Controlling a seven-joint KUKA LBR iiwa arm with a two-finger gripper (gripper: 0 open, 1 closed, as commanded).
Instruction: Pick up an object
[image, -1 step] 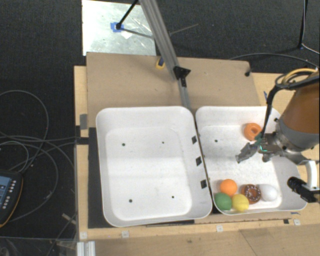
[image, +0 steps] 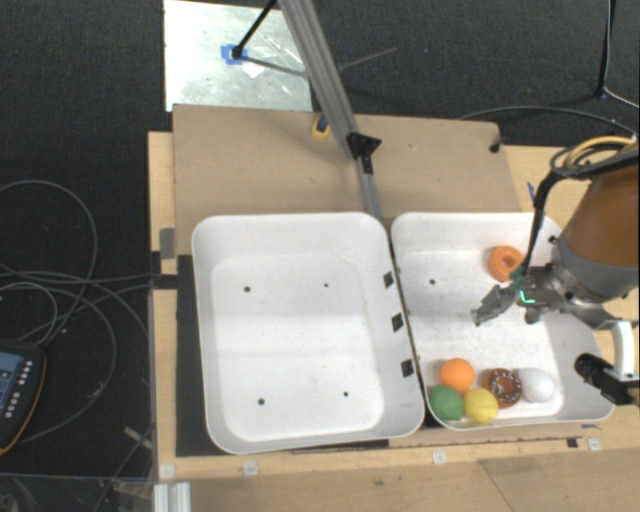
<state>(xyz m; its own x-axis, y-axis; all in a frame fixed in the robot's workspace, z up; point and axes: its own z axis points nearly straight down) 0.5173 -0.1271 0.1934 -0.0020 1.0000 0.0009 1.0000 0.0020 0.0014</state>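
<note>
In the right bin (image: 440, 250), a small orange object (image: 503, 262) lies near the far right. Along the near wall sit an orange ball (image: 457, 374), a green ball (image: 447, 403), a yellow ball (image: 481, 405), a brown doughnut (image: 500, 385) and a white egg-shaped object (image: 537, 385). My gripper (image: 508, 314) hovers over the middle right of this bin, just in front of the small orange object and behind the cluster. Its two dark fingers stand apart, open, with nothing between them.
The left bin (image: 290, 330) lies beside the right one, sharing a raised middle wall with black clips (image: 397, 322). A grey pole (image: 335, 90) slants across the brown board behind the bins. The arm's orange band (image: 605, 225) rises at the right edge.
</note>
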